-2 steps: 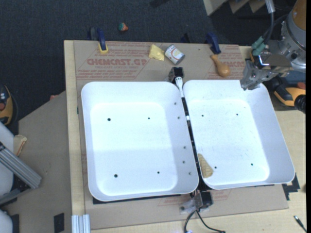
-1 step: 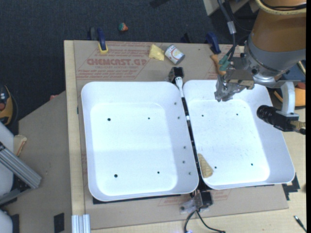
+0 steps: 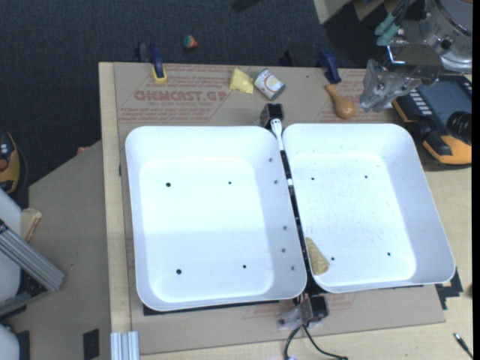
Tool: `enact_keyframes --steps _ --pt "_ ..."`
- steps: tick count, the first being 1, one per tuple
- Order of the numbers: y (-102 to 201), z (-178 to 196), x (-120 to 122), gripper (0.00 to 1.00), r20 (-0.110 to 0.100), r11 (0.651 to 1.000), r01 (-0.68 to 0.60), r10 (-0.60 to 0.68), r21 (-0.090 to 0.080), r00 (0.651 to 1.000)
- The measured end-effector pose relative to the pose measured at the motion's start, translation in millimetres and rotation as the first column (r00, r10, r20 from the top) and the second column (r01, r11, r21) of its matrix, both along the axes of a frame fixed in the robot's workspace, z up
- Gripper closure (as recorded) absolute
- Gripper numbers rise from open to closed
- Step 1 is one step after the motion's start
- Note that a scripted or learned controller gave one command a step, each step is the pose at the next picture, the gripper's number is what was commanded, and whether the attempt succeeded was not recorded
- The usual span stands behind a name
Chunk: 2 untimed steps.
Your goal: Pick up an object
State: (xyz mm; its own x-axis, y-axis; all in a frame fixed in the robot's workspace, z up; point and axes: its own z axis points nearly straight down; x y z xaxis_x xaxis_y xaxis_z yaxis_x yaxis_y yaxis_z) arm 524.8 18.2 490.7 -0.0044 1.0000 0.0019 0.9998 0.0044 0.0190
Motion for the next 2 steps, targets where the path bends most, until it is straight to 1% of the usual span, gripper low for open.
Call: enact_keyframes --steps 1,2 --pt "9.0 -137.8 -42.7 1.00 -0.036 1.000 0.005 -0.005 -0.002 0.999" --pt "57.7 -34.4 -38.2 1.00 -0.007 1.000 -0.002 0.002 0.001 1.000"
